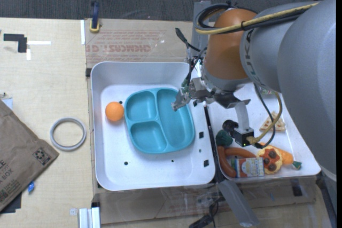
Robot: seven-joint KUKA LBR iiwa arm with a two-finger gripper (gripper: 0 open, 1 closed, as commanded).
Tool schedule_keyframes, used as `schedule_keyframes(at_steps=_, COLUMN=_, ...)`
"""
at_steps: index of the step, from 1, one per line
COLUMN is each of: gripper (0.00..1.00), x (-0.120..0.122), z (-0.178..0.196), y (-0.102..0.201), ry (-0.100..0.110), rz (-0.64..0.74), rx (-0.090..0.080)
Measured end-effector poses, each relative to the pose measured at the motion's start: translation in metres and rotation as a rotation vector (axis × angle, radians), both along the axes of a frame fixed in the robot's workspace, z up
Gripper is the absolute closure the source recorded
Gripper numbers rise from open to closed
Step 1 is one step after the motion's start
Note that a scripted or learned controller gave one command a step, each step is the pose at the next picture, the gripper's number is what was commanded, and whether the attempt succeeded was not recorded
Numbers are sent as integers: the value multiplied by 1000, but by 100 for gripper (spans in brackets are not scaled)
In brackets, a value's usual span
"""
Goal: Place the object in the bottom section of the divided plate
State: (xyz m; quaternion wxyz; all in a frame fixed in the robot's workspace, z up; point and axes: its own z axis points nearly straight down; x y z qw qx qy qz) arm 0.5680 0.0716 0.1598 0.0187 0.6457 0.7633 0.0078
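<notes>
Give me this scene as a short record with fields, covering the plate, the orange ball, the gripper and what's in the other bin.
plate: blue divided plate, three sections, lying in the left bin
ball: orange ball on the bin floor, just left of the plate, outside it
gripper: gripper over the plate's upper right section
right bin: right bin holds toy food, clustered at its near end
task status: no object in the bottom section yet

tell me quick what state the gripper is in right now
Two-finger gripper: over the upper right section of the blue divided plastic plate; open or shut cannot be told, and no object shows between it.
</notes>
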Motion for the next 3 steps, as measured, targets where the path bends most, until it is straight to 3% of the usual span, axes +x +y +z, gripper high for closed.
schedule_keyframes(at_steps=1, gripper=0, x=14, z=58, y=-34, ry=38, rz=-352, rx=16)
schedule_keyframes(at_steps=2, gripper=100, x=14, z=66, y=-34, ry=41, rz=-350, rx=13)
schedule_keyframes(at_steps=3, gripper=100, x=-28, z=30, y=-5, ry=41, rz=-406, rx=17)
